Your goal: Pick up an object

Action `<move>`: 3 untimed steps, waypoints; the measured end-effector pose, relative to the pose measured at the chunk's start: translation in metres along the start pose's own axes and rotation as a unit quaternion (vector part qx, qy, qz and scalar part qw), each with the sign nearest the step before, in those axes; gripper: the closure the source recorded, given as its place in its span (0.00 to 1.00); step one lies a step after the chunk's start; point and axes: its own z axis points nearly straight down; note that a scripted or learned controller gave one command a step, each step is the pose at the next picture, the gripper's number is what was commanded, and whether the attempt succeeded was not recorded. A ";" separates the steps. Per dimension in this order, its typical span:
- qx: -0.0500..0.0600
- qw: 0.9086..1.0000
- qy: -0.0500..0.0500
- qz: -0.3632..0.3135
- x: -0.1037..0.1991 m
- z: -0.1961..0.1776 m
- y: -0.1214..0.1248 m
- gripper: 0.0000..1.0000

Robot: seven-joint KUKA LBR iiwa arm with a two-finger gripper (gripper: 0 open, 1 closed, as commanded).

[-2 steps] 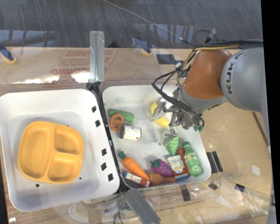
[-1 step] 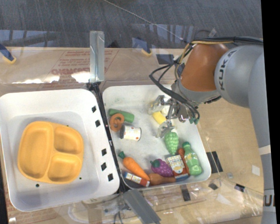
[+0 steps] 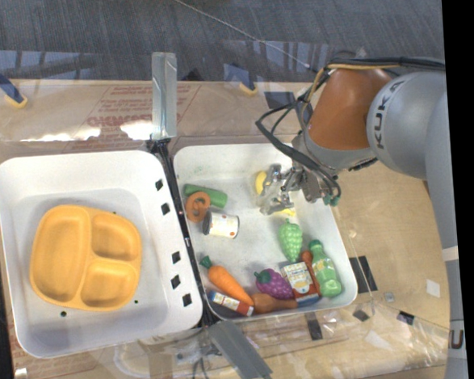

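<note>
Arm over the right bin (image 3: 336, 218), gripper (image 3: 274, 192) low among the toys.
From here I cannot tell the state of the gripper; it sits beside a yellow toy (image 3: 261, 180), just above a green bumpy toy (image 3: 290, 240); carrot (image 3: 227, 283) and grapes (image 3: 273, 283) lie nearer the front; a yellow tray (image 3: 85, 257) rests in the left bin (image 3: 14, 241).

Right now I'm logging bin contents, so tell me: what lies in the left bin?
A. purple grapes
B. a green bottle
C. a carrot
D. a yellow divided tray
D: the yellow divided tray lies alone in the left bin.
</note>
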 end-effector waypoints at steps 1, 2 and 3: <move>0.000 1.000 0.000 0.000 0.000 0.000 0.000 0.00; -0.001 1.000 0.004 -0.028 0.012 0.012 0.002 0.00; -0.002 0.999 0.004 -0.034 0.041 0.013 0.002 0.00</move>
